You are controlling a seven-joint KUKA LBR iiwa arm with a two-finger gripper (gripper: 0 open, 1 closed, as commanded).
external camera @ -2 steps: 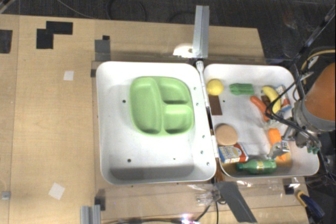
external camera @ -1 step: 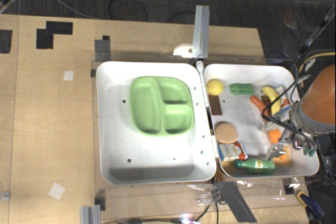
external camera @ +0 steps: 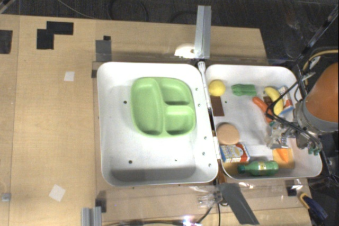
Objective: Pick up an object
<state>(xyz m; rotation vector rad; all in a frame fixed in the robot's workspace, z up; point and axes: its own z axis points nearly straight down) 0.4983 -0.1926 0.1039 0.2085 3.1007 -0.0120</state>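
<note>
Tool (external camera: 280,137): low in the right bin (external camera: 249,111); grip state, cannot tell.
Advice: centre over the orange block (external camera: 283,155) just below before closing.

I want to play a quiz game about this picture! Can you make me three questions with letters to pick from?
1. Where is the green tray?
A. left bin
B. right bin
C. on the floor

2. What colour is the round ball at the top of the right bin?
A. blue
B. yellow
C. black

3. How does the green tray sit?
A. standing on its edge
B. flat, its hollows facing up
C. leaning on the arm

Answers: 1 A, it lies in the left bin. 2 B, the ball is yellow. 3 B, its three hollows face the camera.
</note>
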